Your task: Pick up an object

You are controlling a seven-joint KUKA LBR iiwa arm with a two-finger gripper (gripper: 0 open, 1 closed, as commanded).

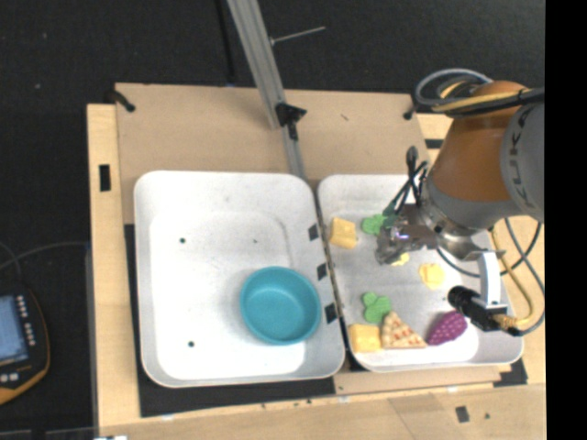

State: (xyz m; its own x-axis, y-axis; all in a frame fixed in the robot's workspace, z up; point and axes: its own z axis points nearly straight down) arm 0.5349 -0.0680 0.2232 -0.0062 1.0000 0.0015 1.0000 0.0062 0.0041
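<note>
Low in the right bin (348, 195), claw (396, 246) over a small yellow piece (400, 259), grip state impossible to tell; risks closing off-centre, nudging the green piece (373, 225) nearby.

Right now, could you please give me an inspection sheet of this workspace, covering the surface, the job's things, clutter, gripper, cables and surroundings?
Surface: wooden bench bearing left bin and right bin, side by side.
Job's things: right bin holds yellow block, green piece, small yellow piece, green clover shape, pizza slice, yellow cube, purple grapes.
Clutter: blue bowl in left bin.
Gripper: gripper low over right bin, above a yellow bit; grasp unclear.
Cables: loops above the arm; black wires beside wrist.
Surroundings: metal pole; handheld pendant at left.
</note>
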